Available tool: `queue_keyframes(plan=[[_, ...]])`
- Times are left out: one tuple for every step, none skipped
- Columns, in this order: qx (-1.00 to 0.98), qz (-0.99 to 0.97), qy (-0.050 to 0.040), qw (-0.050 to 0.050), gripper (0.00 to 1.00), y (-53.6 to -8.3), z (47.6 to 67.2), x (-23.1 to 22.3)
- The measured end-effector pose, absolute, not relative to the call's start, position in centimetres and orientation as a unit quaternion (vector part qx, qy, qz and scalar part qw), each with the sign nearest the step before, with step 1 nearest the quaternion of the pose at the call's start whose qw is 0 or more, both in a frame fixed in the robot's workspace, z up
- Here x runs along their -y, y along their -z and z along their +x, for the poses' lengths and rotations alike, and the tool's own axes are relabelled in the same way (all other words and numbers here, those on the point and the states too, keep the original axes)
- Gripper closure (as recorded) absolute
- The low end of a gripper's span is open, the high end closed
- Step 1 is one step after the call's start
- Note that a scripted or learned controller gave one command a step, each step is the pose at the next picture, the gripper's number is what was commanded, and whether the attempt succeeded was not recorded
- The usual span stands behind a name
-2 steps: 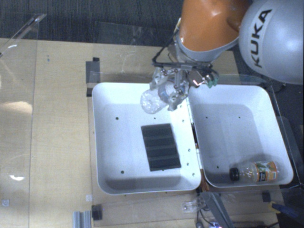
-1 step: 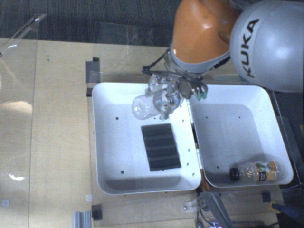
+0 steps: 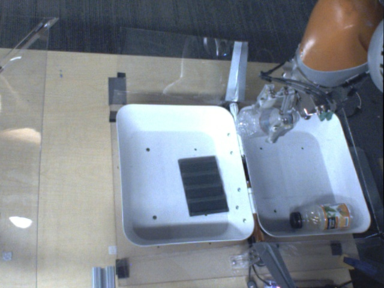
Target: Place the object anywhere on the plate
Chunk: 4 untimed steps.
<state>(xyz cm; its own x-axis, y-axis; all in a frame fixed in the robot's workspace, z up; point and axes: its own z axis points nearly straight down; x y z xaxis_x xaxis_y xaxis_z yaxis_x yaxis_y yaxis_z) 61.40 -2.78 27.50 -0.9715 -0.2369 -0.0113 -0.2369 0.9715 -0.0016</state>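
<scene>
A dark ribbed rectangular plate (image 3: 204, 186) lies flat in the middle of the left bin (image 3: 138, 161). My gripper (image 3: 277, 120) hangs over the top left corner of the right bin (image 3: 351, 161), below the arm's orange band. It is shut on a crumpled clear plastic object (image 3: 251, 122), which sticks out to the left over the wall between the two bins. The object is above and to the right of the plate, well apart from it.
A plastic bottle (image 3: 320, 217) with a dark cap and a yellow label lies on its side along the right bin's front wall. A clear upright panel and a metal post (image 3: 236, 71) stand behind the bins. Cables trail near the wrist.
</scene>
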Motion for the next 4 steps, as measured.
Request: queue_keyframes(plan=[[-0.993,-0.12,-0.0002,0.011,1.0,-28.8,61.6,2.6],[-0.957,-0.288,0.0003,0.006,1.0,-31.9,61.0,1.7],[-0.909,-0.416,-0.0001,0.004,1.0,-31.9,60.1,-1.5],[-0.878,-0.479,-0.0003,0.004,1.0,-30.9,56.1,-6.7]])
